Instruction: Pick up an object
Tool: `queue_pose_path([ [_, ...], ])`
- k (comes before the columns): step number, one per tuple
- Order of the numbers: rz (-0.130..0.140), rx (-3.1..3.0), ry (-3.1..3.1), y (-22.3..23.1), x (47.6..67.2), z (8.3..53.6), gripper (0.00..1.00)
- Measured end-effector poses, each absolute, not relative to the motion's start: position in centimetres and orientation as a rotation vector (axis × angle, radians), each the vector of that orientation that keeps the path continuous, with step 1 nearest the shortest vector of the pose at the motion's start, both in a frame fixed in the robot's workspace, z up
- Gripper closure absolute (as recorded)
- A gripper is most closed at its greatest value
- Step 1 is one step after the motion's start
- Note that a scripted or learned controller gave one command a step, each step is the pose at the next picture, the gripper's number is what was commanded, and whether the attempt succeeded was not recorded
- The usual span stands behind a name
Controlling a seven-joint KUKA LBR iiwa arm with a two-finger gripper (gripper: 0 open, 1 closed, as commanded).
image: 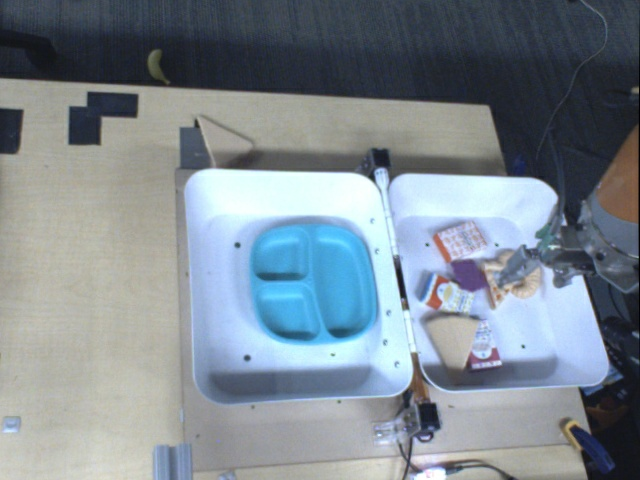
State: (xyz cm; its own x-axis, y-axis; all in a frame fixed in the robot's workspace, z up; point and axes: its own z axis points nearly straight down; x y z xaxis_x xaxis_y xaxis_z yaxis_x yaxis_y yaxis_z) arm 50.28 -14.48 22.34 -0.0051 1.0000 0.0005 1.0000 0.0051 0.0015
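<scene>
The gripper (520, 268) is hovering over the toys (470, 273) in the right bin (575, 363); I cannot tell whether its jaws are gripping anything

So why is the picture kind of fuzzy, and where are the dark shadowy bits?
In the camera view, the whole image is soft, so the print on the small packets can't be read; the gripper looks smeared. Grey shadow lies along the near inside wall of the left bin and the right bin. The blue tray shows even colour with no strong glare.
</scene>
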Motion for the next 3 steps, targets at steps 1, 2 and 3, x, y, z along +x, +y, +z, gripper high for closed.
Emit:
queue_pose_path([
  [1, 0.009, 2.213, 2.223, -17.3, 56.1, 9.6, 0.00],
  [2, 0.010, 2.212, 2.222, -17.3, 56.2, 10.6, 1.00],
  [3, 0.004, 2.215, 2.226, -12.6, 51.3, 18.0, 1.00],
])
